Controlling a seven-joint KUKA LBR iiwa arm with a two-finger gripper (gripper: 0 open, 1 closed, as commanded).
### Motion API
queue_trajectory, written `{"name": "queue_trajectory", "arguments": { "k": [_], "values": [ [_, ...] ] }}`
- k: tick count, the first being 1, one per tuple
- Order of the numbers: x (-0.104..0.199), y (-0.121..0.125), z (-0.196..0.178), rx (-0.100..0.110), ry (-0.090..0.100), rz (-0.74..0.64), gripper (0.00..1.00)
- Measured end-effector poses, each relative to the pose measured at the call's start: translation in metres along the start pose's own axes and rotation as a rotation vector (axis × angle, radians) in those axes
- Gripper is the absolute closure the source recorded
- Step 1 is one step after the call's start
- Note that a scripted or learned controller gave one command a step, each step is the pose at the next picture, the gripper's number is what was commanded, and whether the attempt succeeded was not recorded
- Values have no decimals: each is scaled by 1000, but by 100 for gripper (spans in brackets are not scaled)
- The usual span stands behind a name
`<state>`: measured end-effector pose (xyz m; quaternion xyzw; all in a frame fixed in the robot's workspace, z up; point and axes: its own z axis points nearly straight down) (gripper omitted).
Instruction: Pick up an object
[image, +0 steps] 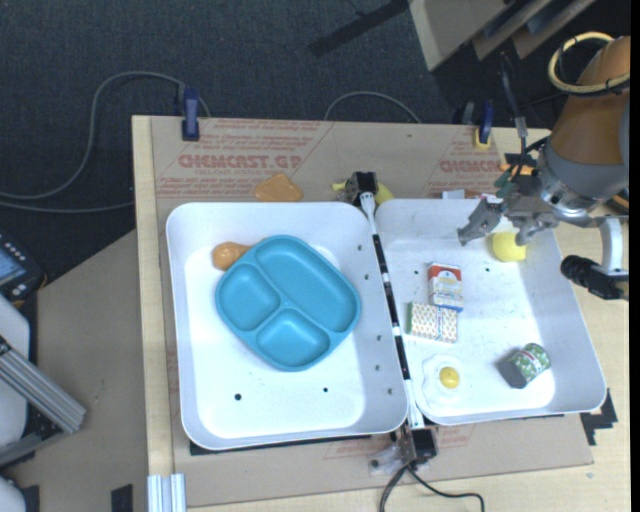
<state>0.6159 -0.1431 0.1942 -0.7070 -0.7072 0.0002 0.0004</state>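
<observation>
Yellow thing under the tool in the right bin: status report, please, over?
Tool low over right bin, grip unclear. Yellow object just beside it, resting on bin floor, not lifted. Small boxes and can sit apart; nothing blocking.

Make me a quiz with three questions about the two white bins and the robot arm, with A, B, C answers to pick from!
1. Where is the blue divided plate?
A. In the left bin
B. In the right bin
C. On the bare bench

2. What colour is the small object right under the gripper?
A. Red
B. Yellow
C. Purple

3. How does the fried egg toy sit?
A. Stacked on the plate
B. Between the robot's fingers
C. Flat on the right bin's floor, near the front edge

Answers:
1 A: the plate lies in the middle of the left bin, with a small orange thing beside it.
2 B: the object by the gripper at the back of the right bin is yellow.
3 C: the egg lies alone on the white floor, apart from the red-and-white packet and the green-grey can.
</observation>
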Motion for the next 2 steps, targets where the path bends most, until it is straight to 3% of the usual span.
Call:
{"name": "queue_trajectory", "arguments": {
  "k": [1,2],
  "values": [
    [37,11,114,4,2,-3,0],
    [36,12,99,-3,-1,0,100]
  ]
}}
